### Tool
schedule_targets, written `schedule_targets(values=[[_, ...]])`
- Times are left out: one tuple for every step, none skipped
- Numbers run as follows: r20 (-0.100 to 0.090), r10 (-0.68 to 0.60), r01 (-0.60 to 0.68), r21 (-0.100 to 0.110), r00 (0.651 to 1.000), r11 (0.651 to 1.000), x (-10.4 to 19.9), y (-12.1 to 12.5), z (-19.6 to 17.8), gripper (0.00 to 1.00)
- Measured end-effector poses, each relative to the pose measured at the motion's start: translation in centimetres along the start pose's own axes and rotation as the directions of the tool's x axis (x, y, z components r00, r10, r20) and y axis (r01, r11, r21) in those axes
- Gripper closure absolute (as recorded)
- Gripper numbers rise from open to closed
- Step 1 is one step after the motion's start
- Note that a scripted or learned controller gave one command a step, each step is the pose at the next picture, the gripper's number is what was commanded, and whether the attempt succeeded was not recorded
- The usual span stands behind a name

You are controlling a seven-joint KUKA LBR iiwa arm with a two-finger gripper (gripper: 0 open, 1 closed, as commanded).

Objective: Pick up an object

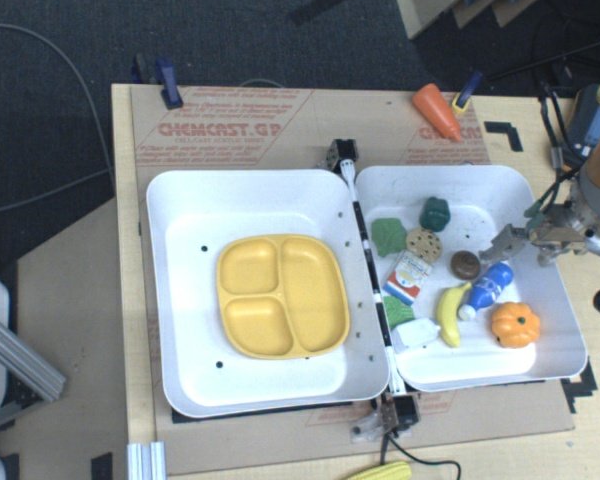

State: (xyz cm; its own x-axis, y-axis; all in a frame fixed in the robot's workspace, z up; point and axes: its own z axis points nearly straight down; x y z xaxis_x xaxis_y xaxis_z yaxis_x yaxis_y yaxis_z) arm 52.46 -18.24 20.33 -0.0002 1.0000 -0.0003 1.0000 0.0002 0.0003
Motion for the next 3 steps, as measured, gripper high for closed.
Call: schedule_targets(values=[[0.000, -0.001, 0.001, -0.002, 1.000, 1.000, 2.4, 4.9, 10.8, 0.00], [-0.001, 0.000, 0.000, 0.001, 1.000, 1.000, 3.4, 0.6, 11.9, 0.00], [0.005, 0.003, -0.003, -0.004, 1.000, 1.000, 6.5, -2.1, 11.8, 0.00]])
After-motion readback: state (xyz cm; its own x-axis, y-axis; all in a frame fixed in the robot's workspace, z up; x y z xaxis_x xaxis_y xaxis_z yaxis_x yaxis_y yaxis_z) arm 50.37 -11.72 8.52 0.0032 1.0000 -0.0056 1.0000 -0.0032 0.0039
